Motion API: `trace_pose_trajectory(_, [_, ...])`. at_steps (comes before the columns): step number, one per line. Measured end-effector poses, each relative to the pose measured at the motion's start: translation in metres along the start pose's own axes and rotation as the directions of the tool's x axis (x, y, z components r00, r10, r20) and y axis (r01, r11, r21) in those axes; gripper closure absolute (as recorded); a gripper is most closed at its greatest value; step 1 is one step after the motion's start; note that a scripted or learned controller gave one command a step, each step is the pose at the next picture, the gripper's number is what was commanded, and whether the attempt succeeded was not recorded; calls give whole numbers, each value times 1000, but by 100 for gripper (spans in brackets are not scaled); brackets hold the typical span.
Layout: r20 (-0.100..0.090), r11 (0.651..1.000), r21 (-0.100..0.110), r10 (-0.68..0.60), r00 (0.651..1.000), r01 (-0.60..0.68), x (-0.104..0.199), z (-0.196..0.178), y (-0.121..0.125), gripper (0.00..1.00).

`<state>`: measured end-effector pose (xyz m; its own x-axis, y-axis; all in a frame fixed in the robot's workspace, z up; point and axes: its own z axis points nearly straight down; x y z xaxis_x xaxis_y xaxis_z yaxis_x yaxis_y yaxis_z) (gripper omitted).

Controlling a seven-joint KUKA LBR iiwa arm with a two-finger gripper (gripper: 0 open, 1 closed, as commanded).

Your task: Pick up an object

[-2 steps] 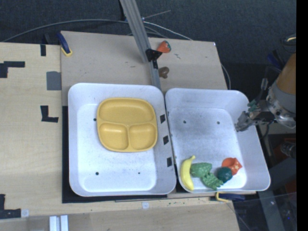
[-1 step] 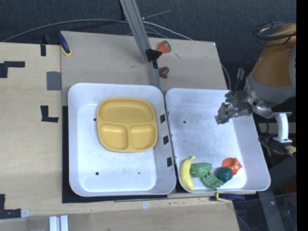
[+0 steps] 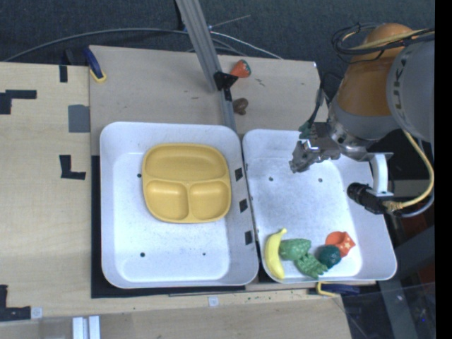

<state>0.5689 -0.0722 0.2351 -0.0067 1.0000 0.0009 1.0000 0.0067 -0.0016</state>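
My gripper (image 3: 302,158) hangs over the back part of the right bin (image 3: 311,196), with bare bin floor under it. A yellow banana (image 3: 274,253) lies at that bin's front edge. Beside it sit a green leafy toy (image 3: 296,248), a dark green round piece (image 3: 328,256) and an orange-red toy (image 3: 340,241). All these toys are well in front of the gripper, apart from it. Nothing shows between the fingers.
The left bin (image 3: 120,210) holds a yellow divided plate (image 3: 187,182). A grey pole (image 3: 201,37) slants down to the bins' shared back corner. A small red-orange item (image 3: 241,68) and a brown one (image 3: 241,105) lie on the bench behind the bins.
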Motion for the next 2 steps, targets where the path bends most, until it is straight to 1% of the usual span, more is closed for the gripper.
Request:
trace_pose_trajectory(1, [0,1000,1,1,1000,-1,49,12,15,100])
trace_pose_trajectory(2, [-1,1000,-1,-1,1000,1,106,17,42,100])
